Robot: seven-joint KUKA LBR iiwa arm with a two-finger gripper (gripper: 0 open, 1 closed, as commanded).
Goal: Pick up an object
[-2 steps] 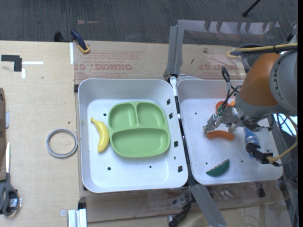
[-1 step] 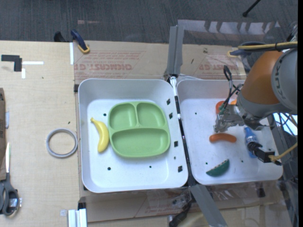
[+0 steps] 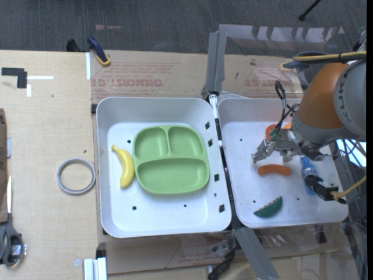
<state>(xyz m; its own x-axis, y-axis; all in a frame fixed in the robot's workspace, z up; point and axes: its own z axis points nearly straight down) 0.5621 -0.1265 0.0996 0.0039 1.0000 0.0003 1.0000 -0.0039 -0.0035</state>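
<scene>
My gripper (image 3: 263,152) hangs over the right bin (image 3: 245,134), just above and to the left of an orange sausage-shaped piece (image 3: 274,170) lying on the bin floor. A green watermelon-like slice (image 3: 269,207) lies near the bin's front edge. A blue bottle-like object (image 3: 308,169) rests to the right of the orange piece, partly under the arm. A small orange-red object (image 3: 272,131) peeks out behind the gripper. Nothing shows as held by the gripper.
The left bin (image 3: 111,156) holds a green divided plate (image 3: 172,159) and a yellow banana (image 3: 124,165) beside it. A grey ring (image 3: 76,175), scissors (image 3: 9,241) and a blue clamp (image 3: 98,50) lie on the bench outside. Cables hang at the arm's right.
</scene>
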